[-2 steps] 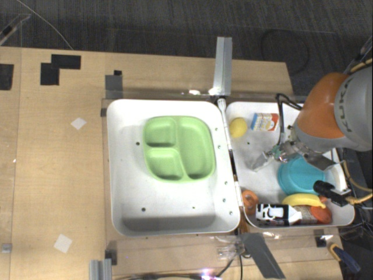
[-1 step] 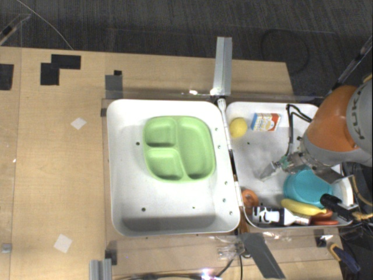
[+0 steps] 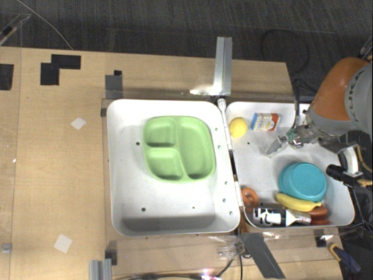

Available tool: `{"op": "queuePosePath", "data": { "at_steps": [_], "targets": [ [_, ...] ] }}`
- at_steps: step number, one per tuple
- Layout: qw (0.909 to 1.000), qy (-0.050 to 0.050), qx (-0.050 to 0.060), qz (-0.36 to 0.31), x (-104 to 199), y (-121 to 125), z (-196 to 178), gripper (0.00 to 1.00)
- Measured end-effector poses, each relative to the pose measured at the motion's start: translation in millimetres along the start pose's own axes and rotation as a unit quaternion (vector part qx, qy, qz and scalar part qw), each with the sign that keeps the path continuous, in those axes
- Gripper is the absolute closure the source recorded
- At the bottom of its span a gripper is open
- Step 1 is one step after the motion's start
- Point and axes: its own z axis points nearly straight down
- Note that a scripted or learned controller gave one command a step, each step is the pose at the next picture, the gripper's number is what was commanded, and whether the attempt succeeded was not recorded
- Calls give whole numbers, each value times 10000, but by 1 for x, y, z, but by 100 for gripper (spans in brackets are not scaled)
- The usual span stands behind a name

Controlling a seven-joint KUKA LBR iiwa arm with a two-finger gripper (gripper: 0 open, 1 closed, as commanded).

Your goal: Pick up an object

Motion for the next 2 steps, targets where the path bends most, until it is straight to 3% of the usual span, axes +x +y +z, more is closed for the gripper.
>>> {"op": "queuePosePath", "data": {
  "at_steps": [1,2],
  "targets": [
    [9988,2,-8,-486,22,-44,-2,0],
    [9979,5,-25,-650,104,-72,-4,0]
  ]
}}
